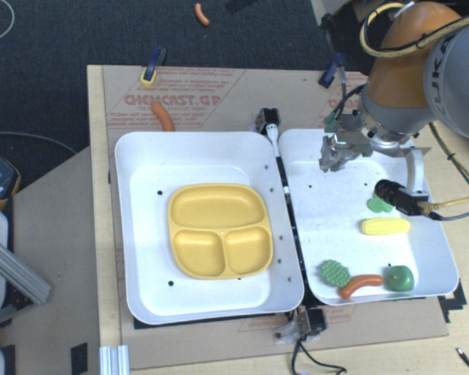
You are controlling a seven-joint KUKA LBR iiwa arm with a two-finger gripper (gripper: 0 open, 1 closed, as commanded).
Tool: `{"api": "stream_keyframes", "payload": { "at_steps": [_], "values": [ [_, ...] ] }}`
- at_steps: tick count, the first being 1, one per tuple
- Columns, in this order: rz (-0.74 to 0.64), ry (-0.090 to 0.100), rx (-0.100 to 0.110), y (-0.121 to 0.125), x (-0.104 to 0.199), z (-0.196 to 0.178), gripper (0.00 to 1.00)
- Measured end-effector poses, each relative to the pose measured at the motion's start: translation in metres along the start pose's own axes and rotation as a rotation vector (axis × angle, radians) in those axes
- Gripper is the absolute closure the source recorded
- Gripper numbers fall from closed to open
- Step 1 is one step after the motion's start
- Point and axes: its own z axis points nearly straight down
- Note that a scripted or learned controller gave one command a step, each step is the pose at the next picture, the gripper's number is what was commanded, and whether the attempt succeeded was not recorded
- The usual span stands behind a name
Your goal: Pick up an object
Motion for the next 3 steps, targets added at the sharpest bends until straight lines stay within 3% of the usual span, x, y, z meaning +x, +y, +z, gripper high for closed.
{"api": "stream_keyframes", "payload": {
  "at_steps": [2, 3],
  "values": [
    [0.0, -0.001, -0.005, -0.015, 0.12, -0.015, 1.0],
    [0.006, -0.003, -0.006, -0.014, 0.113, -0.025, 1.0]
  ]
}}
